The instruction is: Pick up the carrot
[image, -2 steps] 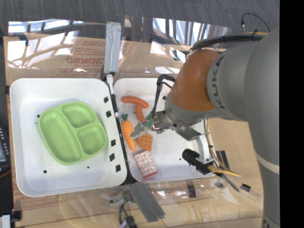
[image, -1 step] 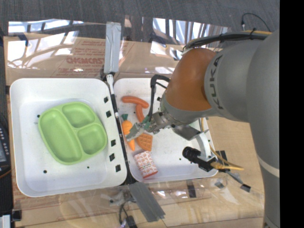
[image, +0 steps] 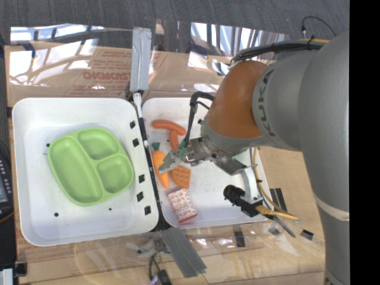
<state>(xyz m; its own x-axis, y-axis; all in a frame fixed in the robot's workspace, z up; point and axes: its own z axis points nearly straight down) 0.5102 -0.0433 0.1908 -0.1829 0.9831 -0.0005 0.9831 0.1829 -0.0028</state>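
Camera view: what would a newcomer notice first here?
The big grey arm with its orange band fills the right side, its pincer low in the right bin at the carrot. In the left bin lies a bright green divided plate.

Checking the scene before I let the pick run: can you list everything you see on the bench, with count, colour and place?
bins: 2, white, shallow, side by side on the bench
divided plate: 1, light green, three compartments, in the left bin
carrot: 1, orange, right bin near its left wall, at the gripper's tip
hot dog: 1, red-orange, right bin, above the carrot
waffle: 1, orange-brown, right bin, just right of the carrot
packet: 1, white and red, right bin near its bottom edge
cardboard: brown, printed, under and behind the bins
tape: grey strips, above and below the seam between the bins
arm: 1, grey with orange band, reaching in from the right
gripper: 1, over the right bin, tip at the carrot
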